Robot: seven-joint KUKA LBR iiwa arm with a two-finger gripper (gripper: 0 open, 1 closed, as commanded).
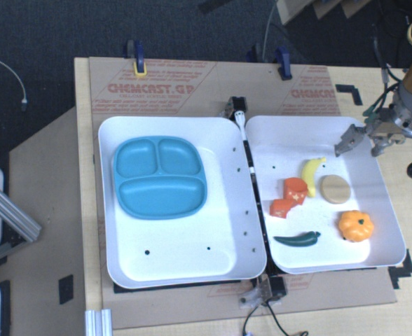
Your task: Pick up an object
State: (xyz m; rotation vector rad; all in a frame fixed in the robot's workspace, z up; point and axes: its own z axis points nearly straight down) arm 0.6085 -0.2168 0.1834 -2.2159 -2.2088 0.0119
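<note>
Nearest the camera, a green chili pepper [297, 239] lay at the front of the right bin [290, 137], with an orange pumpkin-like toy [355, 225] to its right. Behind them sat red pieces [291, 196], a tan round disc [335, 189] and a yellow banana-like toy [312, 171], close together. The left bin [171, 257] held a blue divided plate [160, 176]. The gripper [364, 141] hung above the right bin's far right corner, fingers spread and holding nothing. Judgement: descend vertically on one isolated item, such as the pumpkin, avoiding the cluster. The arm entered from the right, wrist angled downward.
</note>
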